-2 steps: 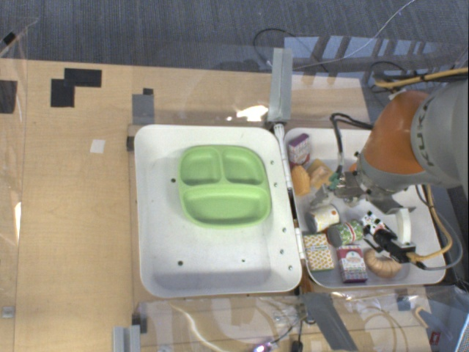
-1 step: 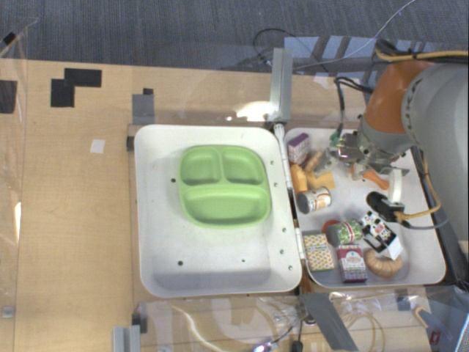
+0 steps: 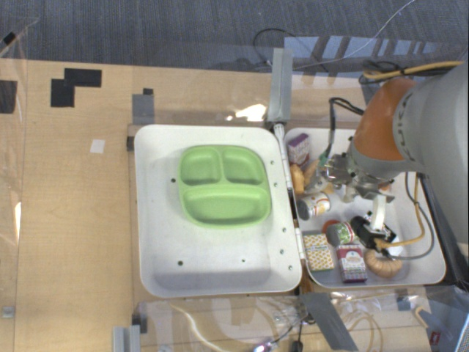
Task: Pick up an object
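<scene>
Nearest the pincer (image 3: pixel 352 188): a small white-labelled can (image 3: pixel 316 206), on its side in the right-hand bin (image 3: pixel 432 264), close to that bin's left wall. Just left of the pincer and a little toward the front; touching it or apart, cannot tell.

Pincer low over the middle of the same bin, under the orange band (image 3: pixel 381 127) of the grey arm (image 3: pixel 436 119). Spread or pressed together: cannot tell from this slant.

Just in front of the pincer, a second small can (image 3: pixel 339 233), grey with red. Further forward, a green-checked packet (image 3: pixel 318 251) and a dark red box (image 3: pixel 352 264), flat and just beside each other. Right of the red box, a tan ring-shaped pastry (image 3: pixel 384 265) by the front wall.

Behind the labelled can, a yellowish item (image 3: pixel 297 176) along the left wall and an orange piece (image 3: pixel 312 169) beside it, both too small to name. In the far left corner, a purple-and-white carton (image 3: pixel 298 149), upright.

In the left-hand bin (image 3: pixel 168 259), well apart from the pincer, a green three-compartment plate (image 3: pixel 223 184), lying flat near the middle.

Both bins on a pale wooden desk (image 3: pixel 66 218), with black tape marks (image 3: pixel 73 85) at its far left.
</scene>
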{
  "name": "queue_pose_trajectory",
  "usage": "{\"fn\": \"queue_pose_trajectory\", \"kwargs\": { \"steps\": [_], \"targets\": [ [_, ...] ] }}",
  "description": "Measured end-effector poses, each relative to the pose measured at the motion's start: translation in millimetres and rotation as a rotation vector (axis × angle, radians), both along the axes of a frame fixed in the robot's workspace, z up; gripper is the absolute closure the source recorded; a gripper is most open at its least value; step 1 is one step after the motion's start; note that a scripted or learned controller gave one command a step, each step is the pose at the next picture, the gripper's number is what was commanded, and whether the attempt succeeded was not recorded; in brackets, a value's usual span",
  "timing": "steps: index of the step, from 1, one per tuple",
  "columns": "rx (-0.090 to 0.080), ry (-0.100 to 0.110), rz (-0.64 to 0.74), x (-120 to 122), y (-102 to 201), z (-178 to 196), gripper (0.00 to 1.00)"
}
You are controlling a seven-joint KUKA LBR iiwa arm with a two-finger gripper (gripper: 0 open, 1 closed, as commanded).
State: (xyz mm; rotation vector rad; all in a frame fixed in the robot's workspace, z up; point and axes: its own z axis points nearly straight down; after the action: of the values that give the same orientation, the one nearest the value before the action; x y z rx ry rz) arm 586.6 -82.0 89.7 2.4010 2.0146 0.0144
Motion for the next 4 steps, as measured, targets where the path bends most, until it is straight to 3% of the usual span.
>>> {"fn": "queue_pose_trajectory", "kwargs": {
  "steps": [1, 2, 3, 4],
  "targets": [
    [0.002, -0.007, 0.002, 2.6, 1.2, 12.6, 1.00],
    [0.002, -0.007, 0.002, 2.6, 1.1, 12.5, 0.00],
    [0.003, 0.007, -0.114, -53.4, -1.6, 48.4, 0.00],
    [0.001, -0.034, -0.037, -67.6, -6.8, 29.0, 0.00]
  ]
}}
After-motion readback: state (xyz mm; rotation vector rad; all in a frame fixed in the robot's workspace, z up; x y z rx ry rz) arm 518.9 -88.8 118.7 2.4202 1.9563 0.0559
